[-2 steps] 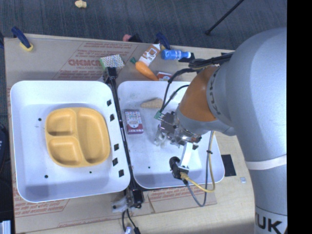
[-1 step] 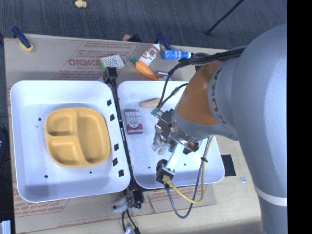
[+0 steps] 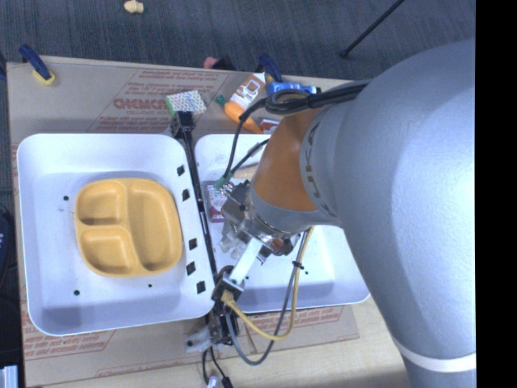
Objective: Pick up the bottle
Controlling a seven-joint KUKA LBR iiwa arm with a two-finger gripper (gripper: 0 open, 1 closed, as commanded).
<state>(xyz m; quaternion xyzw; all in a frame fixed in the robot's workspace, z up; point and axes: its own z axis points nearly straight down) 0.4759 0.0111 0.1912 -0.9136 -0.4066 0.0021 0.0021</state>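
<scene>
An orange and white bottle (image 3: 245,98) lies on the cardboard just behind the right bin (image 3: 343,285), partly hidden by a blue clamp and the arm's cables. My gripper (image 3: 235,226) hangs low over the left part of the right bin, close to the wall between the bins. It is well in front of the bottle and apart from it. A small pink and white packet (image 3: 216,201) lies in the bin right beside the gripper. The wide grey arm and its orange band (image 3: 283,168) hide most of the right bin.
A yellow divided plate (image 3: 128,225) sits in the left bin (image 3: 48,297). A green-patterned block (image 3: 186,102) rests on the cardboard behind the bins. Blue clamps (image 3: 36,63) grip the back edge. Loose cables (image 3: 258,326) hang over the front edge.
</scene>
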